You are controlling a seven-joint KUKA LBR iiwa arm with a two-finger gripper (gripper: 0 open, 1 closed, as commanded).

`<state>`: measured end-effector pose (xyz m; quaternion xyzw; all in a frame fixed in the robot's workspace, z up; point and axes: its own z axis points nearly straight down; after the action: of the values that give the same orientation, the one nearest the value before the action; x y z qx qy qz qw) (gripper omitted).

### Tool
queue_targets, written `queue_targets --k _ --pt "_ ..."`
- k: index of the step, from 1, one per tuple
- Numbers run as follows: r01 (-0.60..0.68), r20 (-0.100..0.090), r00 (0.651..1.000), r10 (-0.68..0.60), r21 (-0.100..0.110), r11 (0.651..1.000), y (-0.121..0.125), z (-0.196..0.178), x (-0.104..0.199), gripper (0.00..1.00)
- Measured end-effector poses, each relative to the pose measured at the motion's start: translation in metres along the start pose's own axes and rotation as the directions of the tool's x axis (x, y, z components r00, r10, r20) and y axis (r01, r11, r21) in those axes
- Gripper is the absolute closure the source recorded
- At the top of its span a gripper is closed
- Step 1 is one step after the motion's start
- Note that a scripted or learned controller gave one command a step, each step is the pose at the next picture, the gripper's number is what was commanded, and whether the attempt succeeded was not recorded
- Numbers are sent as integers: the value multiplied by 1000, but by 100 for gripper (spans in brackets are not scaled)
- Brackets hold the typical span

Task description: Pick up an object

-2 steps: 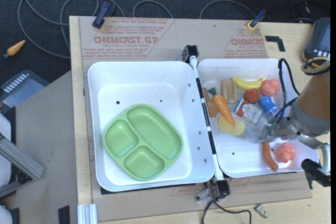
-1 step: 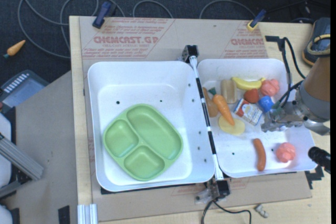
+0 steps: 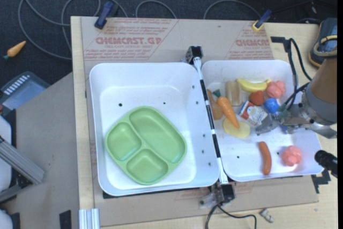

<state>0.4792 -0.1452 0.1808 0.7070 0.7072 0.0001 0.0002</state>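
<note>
Down in the right bin (image 3: pixel 300 166) sits the robot's hand (image 3: pixel 266 125), reaching in from the right side, and I cannot tell how it is set, or if it has anything. Its tip is low among the toy food, right by a small white and red packet (image 3: pixel 252 112). Just above the hand is a blue toy (image 3: pixel 272 105), and next to that a red ball shape (image 3: pixel 258 97). A bit farther up are a yellow banana (image 3: pixel 252 84) and a pink lumpy toy (image 3: pixel 276 88). Left of the hand lies an orange carrot (image 3: pixel 225 107) with a green top, and a yellow round slice (image 3: pixel 236 128) sits just under the carrot's tip. A tan block (image 3: pixel 232 93) stands above the carrot. Below the hand lies a red sausage (image 3: pixel 265 157), and to its right is another pink toy (image 3: pixel 292 155). Far to the left, in the other bin (image 3: pixel 107 80), there is a green plate (image 3: pixel 146 143) with three parts. Both bins sit side by side on the tabletop (image 3: pixel 134 40).
</note>
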Motion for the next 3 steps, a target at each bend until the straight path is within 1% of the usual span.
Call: queue_targets --k 1,2,3 --pt "-1 0 1000 1 0 1000 0 96 -38 0" --pt "-1 2 1000 1 -1 1000 0 96 -63 0" --pt "1 0 1000 -1 -1 1000 73 96 -52 0"
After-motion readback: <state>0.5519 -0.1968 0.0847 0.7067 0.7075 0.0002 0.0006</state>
